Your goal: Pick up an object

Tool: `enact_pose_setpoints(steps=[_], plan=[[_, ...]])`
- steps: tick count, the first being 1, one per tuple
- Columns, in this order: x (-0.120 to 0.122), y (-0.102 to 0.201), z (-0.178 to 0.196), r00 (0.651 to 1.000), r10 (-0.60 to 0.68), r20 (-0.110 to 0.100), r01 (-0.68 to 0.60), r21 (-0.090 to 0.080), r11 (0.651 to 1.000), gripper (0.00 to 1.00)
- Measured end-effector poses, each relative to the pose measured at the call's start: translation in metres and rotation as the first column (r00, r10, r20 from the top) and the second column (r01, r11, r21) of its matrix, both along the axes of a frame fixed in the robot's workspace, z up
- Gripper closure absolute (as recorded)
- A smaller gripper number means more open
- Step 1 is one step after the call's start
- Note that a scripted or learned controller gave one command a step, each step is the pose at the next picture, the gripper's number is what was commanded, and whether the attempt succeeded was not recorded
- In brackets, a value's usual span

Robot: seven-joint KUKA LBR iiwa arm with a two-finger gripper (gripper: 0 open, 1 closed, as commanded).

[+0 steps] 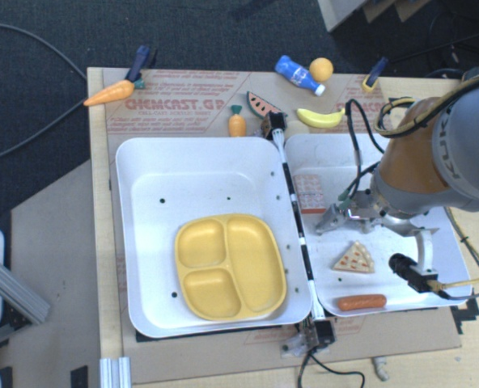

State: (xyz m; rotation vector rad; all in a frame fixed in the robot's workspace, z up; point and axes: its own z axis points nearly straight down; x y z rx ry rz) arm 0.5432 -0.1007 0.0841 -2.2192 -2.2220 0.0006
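Note:
In the right bin (324, 156) lie a tan waffle-patterned wedge (353, 259) and an orange-red sausage (362, 302) close to the front rim. My gripper (345, 218) hangs low over the middle of this bin, just above and slightly left of the wedge, with nothing visibly held. The grey arm with its orange band (409, 164) reaches in from the right and hides the bin's right part.
The left bin (142, 184) holds a yellow divided plate (230, 265). Behind the bins on the bench lie a carrot (108, 94), a watermelon slice (260, 103), a banana (320, 118), a blue bottle (298, 74) and an orange ball (321, 69). Cables trail around the arm.

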Motion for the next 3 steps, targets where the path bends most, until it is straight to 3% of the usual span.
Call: enact_pose_setpoints(steps=[1, 2, 3], plan=[[-0.059, -0.033, 0.000, 1.000, -0.002, -0.001, 0.002, -0.001, 1.000, 0.00], [-0.059, -0.032, 0.010, 1.000, -0.003, 0.001, 0.003, 0.000, 1.000, 1.00], [-0.036, 0.062, 0.101, 1.000, 0.001, 0.003, -0.001, 0.000, 1.000, 1.00]])
